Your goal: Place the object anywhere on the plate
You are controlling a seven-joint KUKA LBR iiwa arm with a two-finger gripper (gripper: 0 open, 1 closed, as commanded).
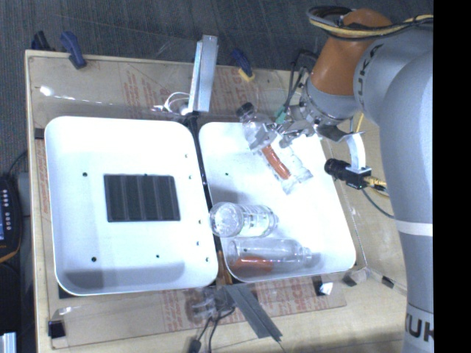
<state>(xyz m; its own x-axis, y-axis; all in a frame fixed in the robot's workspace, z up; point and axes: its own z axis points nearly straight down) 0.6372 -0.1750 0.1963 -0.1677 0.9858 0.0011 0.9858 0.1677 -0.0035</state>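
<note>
Camera view, L to R. Left bin (66,197): white, shallow, holds dark ribbed plate (142,198) flat near centre. Right bin (335,230): two clear bottles at near edge, upright-ish one (240,220) touching divider side, lying one (271,254) w/ red inside just below it. Clear bottle w/ red-orange contents (278,160) tilted at far side, apparently task obj, raised under gripper (283,132); jaws appear pinched on its upper part, not certain thru clear plastic. Risks, judged: slick tilted bottle may slip or swing on transfer; may roll off plate ribs; grip near one end, so weight unbalanced. Surface: plywood bench (37,87), clamps (72,50) at far edge, dark carpet beyond.
</note>
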